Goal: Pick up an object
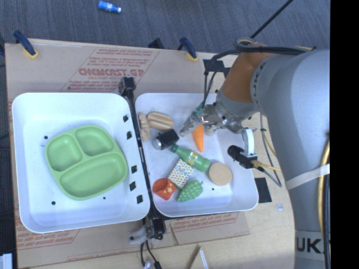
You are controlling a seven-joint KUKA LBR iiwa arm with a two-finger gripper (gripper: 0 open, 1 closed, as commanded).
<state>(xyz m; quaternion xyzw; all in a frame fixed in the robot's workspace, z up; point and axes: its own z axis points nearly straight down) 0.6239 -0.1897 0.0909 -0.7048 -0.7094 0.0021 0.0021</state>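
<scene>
My grey arm with its orange band sits highest. My gripper hangs over the right-hand white bin, fingers closed on the top of a small orange plastic carrot, beside a green bottle.

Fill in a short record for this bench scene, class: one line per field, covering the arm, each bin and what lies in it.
arm: grey with orange band, reaching in from the right
gripper: low over the right bin, at the carrot
left bin: green divided plate
right bin: carrot, green bottle, bread roll, round biscuit, black cylinder, red piece, green bumpy piece, patterned packet
floor: blue item
</scene>
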